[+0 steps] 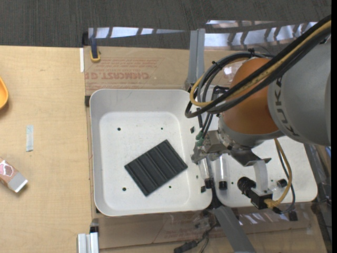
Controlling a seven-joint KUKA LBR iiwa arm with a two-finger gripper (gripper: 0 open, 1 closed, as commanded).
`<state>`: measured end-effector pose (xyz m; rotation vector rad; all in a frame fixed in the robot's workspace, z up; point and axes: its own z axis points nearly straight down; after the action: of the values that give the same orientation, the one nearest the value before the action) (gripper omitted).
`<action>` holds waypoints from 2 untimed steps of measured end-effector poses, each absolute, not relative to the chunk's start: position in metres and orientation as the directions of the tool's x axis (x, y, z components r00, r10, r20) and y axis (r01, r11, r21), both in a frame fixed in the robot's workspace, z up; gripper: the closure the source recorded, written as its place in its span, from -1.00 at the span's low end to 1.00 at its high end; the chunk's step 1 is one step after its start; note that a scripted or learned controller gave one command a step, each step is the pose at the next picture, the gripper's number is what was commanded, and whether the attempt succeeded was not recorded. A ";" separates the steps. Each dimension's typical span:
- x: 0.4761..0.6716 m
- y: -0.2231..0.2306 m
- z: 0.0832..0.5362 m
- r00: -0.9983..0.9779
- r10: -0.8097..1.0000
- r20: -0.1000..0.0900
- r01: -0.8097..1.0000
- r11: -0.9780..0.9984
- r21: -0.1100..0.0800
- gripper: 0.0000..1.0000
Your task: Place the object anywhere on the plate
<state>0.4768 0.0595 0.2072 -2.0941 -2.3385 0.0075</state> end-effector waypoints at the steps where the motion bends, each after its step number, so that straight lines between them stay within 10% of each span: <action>1: 0.478 0.085 0.304 -0.252 0.968 -0.002 0.968 0.252 -0.003 1.00; 2: 0.477 0.144 0.182 -0.564 0.826 0.000 0.826 0.564 -0.004 1.00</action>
<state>0.4771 0.1439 0.1823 -1.4663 -2.7756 0.0059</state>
